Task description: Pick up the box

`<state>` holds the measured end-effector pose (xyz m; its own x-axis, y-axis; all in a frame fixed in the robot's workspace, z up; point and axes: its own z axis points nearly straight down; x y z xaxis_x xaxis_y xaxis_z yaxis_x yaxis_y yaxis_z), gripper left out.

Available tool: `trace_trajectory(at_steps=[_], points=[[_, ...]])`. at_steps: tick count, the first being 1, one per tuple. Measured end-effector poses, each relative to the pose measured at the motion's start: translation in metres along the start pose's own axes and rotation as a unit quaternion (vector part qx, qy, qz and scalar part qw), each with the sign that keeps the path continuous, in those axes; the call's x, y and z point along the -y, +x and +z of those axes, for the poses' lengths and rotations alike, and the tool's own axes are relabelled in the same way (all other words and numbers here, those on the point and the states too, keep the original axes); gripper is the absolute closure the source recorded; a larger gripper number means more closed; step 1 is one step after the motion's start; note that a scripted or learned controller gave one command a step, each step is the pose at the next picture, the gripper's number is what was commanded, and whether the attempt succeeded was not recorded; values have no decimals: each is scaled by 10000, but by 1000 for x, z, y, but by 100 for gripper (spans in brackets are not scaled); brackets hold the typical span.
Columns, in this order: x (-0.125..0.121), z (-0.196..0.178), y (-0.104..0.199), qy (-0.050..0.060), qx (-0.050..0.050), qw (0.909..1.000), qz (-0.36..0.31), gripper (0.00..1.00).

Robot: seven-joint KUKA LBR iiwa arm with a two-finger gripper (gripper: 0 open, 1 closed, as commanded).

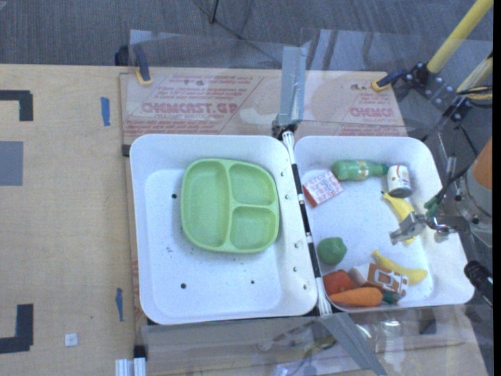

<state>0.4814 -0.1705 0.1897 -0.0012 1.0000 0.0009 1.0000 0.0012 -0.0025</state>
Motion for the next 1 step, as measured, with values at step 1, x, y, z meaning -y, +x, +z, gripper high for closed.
trace_trajectory(at_steps=[1], points=[[2,66,68,0,0,10000,-43,0]])
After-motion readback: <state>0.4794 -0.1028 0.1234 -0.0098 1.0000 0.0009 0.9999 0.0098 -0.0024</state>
